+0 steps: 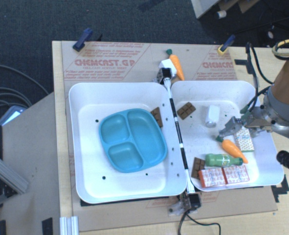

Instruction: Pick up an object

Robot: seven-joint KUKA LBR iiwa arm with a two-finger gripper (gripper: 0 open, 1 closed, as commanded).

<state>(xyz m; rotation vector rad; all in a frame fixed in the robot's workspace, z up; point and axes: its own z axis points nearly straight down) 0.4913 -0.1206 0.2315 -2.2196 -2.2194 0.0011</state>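
the gripper (231,127) hangs low over the right bin (203,89) with its fingers spread apart, holding nothing; the carrot (233,151) lies just below it in the view (its long axis is slanted, thick end toward the green bottle (223,160))

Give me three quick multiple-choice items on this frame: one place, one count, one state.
1. Where is the blue divided plate?
A. left bin
B. right bin
C. on the bench outside the bins

2. How many toy carrots show?
A. one
B. two
C. three

3. How does the green bottle sit?
A. upright
B. on its side
C. leaning on the blue plate

Answers: 1 A, the plate sits in the left bin. 2 B, one carrot lies on the bench above the bins, another in the right bin near the gripper. 3 B, the bottle lies flat above the red-and-white packet.
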